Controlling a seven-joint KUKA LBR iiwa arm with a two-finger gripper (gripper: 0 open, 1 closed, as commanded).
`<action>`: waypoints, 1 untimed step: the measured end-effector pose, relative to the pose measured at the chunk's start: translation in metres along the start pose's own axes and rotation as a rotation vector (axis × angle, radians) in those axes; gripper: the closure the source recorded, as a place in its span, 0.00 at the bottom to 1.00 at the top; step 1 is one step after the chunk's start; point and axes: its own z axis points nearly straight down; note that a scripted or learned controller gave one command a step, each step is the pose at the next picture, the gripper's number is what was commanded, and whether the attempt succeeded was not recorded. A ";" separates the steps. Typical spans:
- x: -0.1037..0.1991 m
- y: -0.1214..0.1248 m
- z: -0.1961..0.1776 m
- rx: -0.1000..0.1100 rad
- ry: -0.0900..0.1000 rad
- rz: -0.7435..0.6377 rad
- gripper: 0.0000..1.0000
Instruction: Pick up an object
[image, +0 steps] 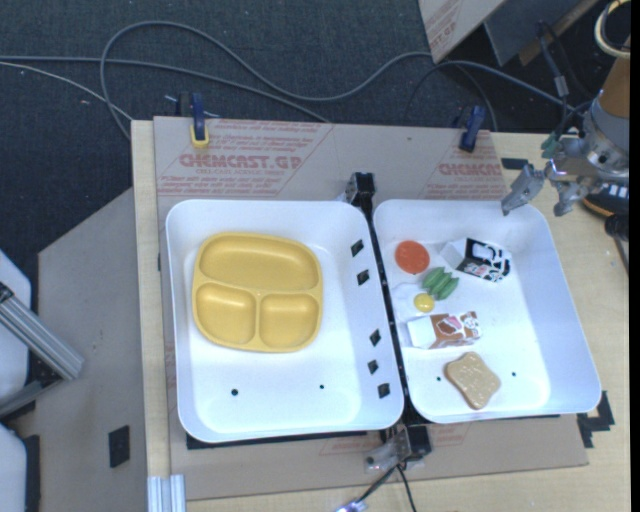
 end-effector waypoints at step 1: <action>0.001 0.003 -0.009 -0.014 -0.004 -0.003 0.00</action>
